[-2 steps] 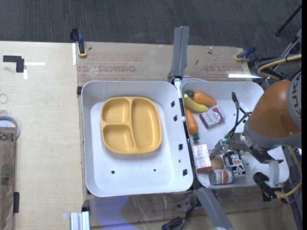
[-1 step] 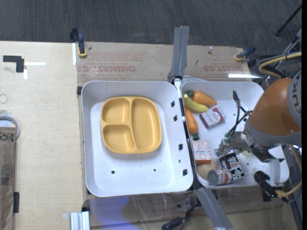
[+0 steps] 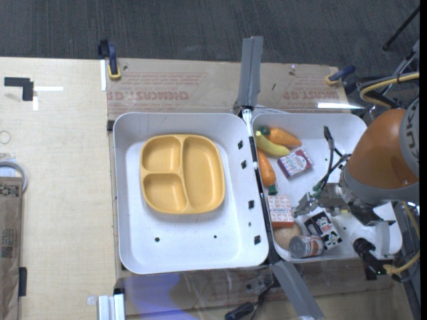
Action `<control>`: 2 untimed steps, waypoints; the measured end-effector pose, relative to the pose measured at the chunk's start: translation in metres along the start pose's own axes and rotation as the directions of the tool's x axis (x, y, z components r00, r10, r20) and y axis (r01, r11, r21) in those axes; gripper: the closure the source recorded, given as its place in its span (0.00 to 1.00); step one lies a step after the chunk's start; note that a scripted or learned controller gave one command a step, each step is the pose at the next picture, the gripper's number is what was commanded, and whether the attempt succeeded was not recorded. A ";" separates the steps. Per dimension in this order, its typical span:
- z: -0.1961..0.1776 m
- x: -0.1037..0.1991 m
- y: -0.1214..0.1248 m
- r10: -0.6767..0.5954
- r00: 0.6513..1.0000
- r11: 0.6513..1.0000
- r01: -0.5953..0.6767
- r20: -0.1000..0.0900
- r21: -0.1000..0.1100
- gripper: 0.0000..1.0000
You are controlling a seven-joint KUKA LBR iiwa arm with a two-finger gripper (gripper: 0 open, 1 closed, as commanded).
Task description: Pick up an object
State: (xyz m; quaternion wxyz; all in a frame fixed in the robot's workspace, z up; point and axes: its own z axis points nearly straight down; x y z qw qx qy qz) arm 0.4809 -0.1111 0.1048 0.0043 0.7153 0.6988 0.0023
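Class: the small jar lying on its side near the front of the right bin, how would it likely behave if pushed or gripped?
The jar lies on its side and looks round, so it would probably roll. Its smooth surface may slip from the gripper.

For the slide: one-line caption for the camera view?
KUKA gripper lowered over cluttered right bin; yellow divided plate sits in left bin.

Toy carrots (image 3: 267, 169), banana (image 3: 272, 145) and small packets (image 3: 295, 163) crowd the right bin (image 3: 347, 122).

Dark carpet (image 3: 200, 12) — pale wooden bench (image 3: 53, 179)
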 end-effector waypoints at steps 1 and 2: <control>-0.008 -0.001 0.000 0.004 1.000 1.000 -0.004 0.000 0.001 1.00; -0.086 0.075 0.022 0.065 0.998 0.998 -0.065 -0.001 0.012 1.00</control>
